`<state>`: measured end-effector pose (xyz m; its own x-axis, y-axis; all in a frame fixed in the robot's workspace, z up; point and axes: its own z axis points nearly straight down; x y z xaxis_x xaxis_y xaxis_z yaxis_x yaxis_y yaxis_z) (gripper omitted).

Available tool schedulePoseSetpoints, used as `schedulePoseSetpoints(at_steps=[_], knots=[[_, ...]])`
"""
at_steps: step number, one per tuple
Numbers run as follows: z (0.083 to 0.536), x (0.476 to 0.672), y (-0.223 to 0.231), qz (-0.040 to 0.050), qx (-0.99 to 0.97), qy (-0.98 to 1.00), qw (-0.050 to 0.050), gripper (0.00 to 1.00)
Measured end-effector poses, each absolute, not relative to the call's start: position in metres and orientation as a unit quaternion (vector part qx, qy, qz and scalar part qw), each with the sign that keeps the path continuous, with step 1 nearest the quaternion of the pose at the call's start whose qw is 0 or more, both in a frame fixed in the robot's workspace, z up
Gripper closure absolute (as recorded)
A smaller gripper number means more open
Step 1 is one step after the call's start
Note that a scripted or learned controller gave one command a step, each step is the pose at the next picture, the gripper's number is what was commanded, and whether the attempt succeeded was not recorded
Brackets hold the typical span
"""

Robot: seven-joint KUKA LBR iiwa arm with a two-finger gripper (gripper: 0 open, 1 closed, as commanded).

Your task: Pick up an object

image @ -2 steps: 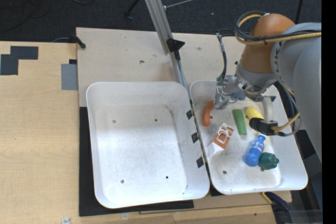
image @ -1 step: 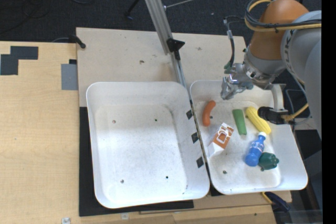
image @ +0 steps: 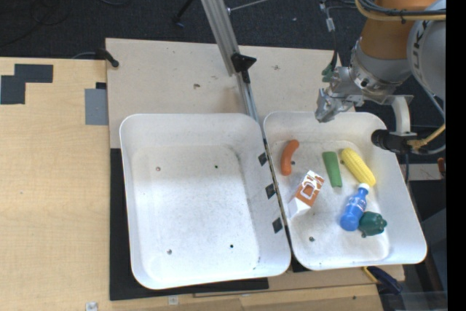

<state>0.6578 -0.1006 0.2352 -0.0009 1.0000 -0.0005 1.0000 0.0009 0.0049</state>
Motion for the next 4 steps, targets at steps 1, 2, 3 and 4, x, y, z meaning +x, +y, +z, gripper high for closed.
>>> schedulePoseSetpoints(at_steps=[1,2,3,4], knots=[[0.289,0.659,-0.102,0.0013,0.707,0.708,0.002,1.0],[0.269,0.635,-0.053,-0.0012,0.706,0.708,-0.003,1.0],[0.266,0.621,-0.013,-0.0011,0.706,0.708,-0.002,1.0],[0.248,0.608,0.036,-0.0017,0.706,0.708,-0.003,1.0]])
